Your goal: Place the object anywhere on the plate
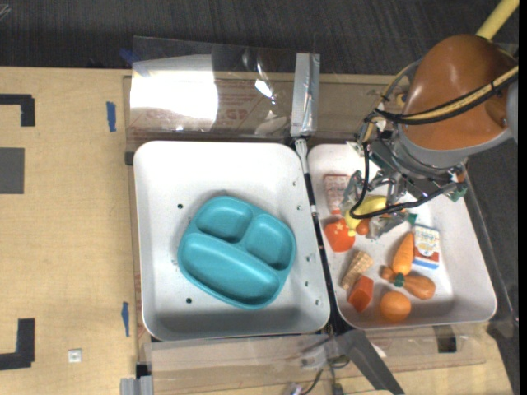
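Yellow piece (pixel 368 206) sits between the fingers of the gripper (pixel 370 208), over the right bin (pixel 482 278); fingers narrow on it. Best lifted clear of the divider (pixel 313 220) before crossing to the plate (pixel 237 251) in the left bin (pixel 156 171). Tomato (pixel 339 235), carrot (pixel 403 253), orange (pixel 395 304) crowd just below; snagging is possible.

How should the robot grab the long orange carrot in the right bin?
Probably across the carrot's middle, coming straight down from above. It lies flat and slanted, its green end low near the orange ball and a reddish piece. The middle has the most open room on both sides; a small carton sits close on its right.
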### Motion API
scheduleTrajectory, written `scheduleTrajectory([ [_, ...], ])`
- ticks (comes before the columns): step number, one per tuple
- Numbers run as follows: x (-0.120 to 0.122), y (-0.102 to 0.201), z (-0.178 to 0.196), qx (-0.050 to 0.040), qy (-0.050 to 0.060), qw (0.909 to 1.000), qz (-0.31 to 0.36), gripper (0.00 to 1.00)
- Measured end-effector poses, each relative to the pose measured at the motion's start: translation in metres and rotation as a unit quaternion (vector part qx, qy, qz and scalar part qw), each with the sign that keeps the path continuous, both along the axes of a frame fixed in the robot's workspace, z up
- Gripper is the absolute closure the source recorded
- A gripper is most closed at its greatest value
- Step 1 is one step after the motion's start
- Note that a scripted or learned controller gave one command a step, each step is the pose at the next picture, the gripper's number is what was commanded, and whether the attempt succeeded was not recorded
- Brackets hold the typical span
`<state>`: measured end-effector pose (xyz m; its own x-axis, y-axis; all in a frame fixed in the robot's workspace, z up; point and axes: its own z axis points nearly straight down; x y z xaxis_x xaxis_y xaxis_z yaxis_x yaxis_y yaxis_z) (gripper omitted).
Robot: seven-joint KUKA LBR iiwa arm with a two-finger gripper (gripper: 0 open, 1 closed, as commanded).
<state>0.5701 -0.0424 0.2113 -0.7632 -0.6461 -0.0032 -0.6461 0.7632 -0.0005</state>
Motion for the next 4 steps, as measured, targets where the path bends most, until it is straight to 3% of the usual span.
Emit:
scheduleTrajectory([
  [1, 0.004, 0.076, -0.026, 0.0006, 0.000, 0.9963, 0.086, 1.00],
  [2, -0.047, 0.044, -0.026, -0.0009, -0.001, 0.9627, 0.271, 1.00],
  [3, -0.025, 0.007, -0.026, -0.0008, -0.002, 0.9565, 0.292, 1.00],
  [4, -0.041, 0.018, -0.026, -0.0008, -0.001, 0.9248, 0.381, 1.00],
])
